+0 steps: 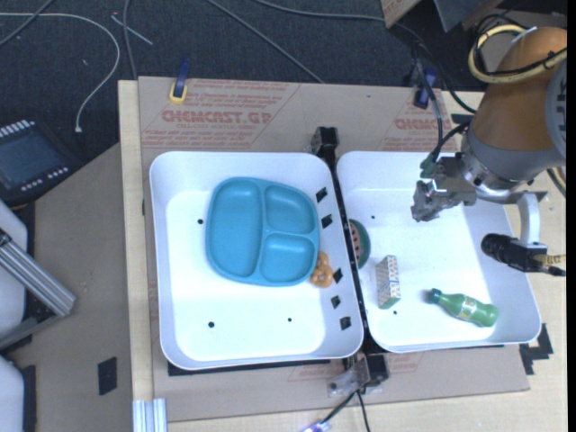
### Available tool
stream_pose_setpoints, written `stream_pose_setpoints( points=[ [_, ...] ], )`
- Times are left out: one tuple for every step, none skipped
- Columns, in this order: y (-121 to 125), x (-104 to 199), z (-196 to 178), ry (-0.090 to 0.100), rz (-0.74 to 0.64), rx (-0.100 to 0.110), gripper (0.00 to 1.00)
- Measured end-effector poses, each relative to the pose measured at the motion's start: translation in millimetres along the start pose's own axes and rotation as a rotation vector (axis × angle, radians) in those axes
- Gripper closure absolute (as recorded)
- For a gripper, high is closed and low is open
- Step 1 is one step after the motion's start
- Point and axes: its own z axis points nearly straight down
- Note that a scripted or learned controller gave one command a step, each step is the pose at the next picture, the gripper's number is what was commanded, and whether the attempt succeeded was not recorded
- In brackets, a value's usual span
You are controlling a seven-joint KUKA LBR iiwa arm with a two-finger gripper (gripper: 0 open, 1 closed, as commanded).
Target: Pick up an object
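My gripper [427, 207] hangs over the upper middle of the right bin [504, 331], with nothing visible between its fingers. Below it and to the left lies a small silver block [388, 281]. A green bottle [464, 307] lies on its side near the bin's lower right. A round dark object [359, 242] sits against the bin's left wall. In the left bin [243, 318] rests a blue divided plate [262, 231], with a small orange piece [321, 272] at its lower right rim.
A black divider with clips [335, 232] runs between the two bins. The arm's grey body and orange band [517, 97] rise at the upper right. A black part [513, 251] juts over the right bin's right edge. Cables lie on the floor behind the bench.
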Motion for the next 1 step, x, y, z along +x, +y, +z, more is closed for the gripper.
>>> stream_pose_setpoints(
  points=[
    [-12.8, 53.7, -11.7, 0.001, -0.002, 0.0, 1.0]
  ],
)
